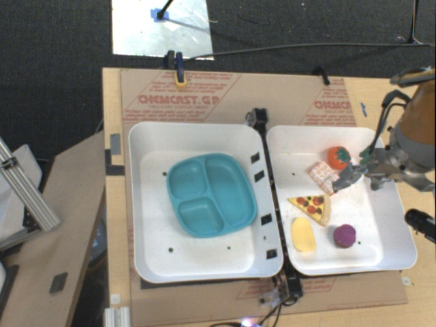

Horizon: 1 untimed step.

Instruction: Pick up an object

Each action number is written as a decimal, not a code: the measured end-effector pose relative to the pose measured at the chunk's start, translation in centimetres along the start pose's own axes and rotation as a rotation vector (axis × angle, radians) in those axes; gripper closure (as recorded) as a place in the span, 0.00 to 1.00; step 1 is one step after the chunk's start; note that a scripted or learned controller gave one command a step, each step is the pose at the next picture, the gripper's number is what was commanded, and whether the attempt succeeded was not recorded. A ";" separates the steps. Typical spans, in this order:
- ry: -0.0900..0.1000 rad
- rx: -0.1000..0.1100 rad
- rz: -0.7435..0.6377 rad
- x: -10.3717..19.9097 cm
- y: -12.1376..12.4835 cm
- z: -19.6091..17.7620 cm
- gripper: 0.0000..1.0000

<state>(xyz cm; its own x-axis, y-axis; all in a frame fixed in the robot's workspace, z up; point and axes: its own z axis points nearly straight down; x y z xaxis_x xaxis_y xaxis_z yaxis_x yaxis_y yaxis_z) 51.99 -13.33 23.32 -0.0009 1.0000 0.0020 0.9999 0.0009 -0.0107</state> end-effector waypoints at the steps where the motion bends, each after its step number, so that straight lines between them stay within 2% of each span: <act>1: -0.002 -0.012 -0.003 0.0 0.2 -0.6 0.00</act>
<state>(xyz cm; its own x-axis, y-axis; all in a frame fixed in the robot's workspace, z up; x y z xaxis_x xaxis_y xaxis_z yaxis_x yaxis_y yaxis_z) 52.23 -13.29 23.95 -0.0039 1.0000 0.0002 1.0000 0.0039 0.0013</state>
